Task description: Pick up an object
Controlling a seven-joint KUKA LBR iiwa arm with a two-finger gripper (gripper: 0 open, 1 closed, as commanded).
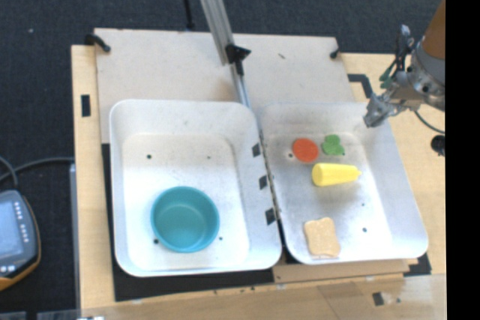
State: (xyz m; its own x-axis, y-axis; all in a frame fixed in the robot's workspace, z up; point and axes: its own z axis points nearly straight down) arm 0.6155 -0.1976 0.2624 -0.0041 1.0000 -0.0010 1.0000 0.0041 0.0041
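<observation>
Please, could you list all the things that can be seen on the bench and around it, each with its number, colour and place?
bowl: one, teal, left bin, near front
round toy: one, orange-red, right bin, middle
small toy: one, green, right bin, just right of the orange-red one
cone-shaped toy: one, yellow, right bin, lying on its side below those two
bread slice toy: one, tan, right bin, front edge
left bin: one, white, on bench
right bin: one, white, beside left bin
metal post: one, grey, slanting up behind the bins
handheld device: one, grey and orange, far left on floor
gripper: one, grey, over the right bin's back right corner
</observation>
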